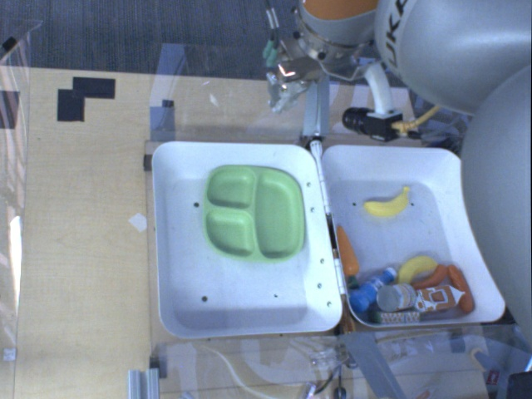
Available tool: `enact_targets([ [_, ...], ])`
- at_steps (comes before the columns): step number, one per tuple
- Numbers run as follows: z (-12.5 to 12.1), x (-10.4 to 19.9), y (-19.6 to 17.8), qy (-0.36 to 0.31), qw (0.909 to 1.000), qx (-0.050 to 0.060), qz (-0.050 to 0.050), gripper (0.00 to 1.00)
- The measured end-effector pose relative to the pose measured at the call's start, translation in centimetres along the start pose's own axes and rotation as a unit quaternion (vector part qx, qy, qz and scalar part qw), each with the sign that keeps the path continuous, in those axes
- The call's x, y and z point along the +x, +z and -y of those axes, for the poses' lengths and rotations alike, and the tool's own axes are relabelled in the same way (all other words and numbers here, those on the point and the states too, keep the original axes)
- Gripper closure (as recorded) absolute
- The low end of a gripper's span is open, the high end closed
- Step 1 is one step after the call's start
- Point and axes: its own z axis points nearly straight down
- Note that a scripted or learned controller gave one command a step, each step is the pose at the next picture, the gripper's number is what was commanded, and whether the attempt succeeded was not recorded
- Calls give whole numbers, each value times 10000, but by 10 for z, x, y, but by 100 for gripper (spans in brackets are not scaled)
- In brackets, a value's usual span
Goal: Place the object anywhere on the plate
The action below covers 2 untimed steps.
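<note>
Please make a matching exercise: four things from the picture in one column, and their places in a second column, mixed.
Things:
1. green plate
2. banana
3. carrot
4. claw

Places:
A. along the right bin's left wall
B. above the bench, beyond both bins
C. middle of the left bin
D. alone in the far part of the right bin

Pairs: 1-C, 2-D, 3-A, 4-B

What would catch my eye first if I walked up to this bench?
Probably the green divided plate, alone in the left white bin. Next, the huge grey arm with its orange band, looming over the top right. Then the yellow banana in the right bin, with a jumble of toys in its near corner.
</note>
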Motion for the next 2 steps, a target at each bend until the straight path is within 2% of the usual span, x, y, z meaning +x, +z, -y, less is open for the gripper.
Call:
enact_targets([
  [1, 12, -10, -25, 402, 9992, 20, -7, 100],
  [2, 41, 2, -47, 278, 9996, 27, -9, 100],
])
